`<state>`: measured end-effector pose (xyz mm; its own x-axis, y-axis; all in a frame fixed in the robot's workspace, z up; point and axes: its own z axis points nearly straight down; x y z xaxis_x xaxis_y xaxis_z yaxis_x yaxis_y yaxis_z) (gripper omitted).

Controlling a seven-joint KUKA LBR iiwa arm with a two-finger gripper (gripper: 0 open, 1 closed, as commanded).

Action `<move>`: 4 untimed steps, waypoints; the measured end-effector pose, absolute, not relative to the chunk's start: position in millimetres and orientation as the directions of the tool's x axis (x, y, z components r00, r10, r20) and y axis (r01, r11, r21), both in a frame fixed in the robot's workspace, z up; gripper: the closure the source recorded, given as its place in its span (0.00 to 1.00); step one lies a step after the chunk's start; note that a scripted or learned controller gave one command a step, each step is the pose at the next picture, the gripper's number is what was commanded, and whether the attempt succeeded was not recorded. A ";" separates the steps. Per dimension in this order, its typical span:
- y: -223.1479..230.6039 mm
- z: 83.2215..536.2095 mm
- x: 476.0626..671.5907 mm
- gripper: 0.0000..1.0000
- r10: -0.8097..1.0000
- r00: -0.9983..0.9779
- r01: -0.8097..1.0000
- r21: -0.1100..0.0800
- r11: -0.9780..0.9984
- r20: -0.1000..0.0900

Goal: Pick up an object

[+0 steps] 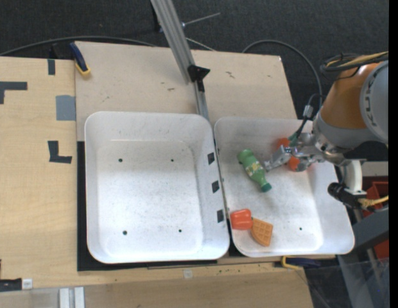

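One fixed camera was mounted above the tabletop (154, 76) and looked down at a slant. It stood far enough back to take in both white bins side by side, the left bin (96, 172) and the right bin (327, 236), with dark floor along the top of the frame. The arm (353, 104) entered from the right edge. A slanted metal rail (173, 31) crossed the upper centre.
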<state>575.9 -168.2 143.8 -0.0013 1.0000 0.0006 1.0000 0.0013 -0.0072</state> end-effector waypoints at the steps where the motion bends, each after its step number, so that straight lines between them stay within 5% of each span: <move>1: -167.1 89.5 574.3 0.00 1.000 -0.001 1.000 -0.007 0.001 0.001; 2: -166.9 102.7 575.5 1.00 1.000 -0.002 1.000 -0.003 0.002 0.000; 4: -162.3 213.0 577.3 1.00 1.000 -0.001 1.000 0.005 0.001 -0.002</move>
<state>577.3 -162.3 213.0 -0.0009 1.0000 -0.0018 1.0000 0.0009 0.0047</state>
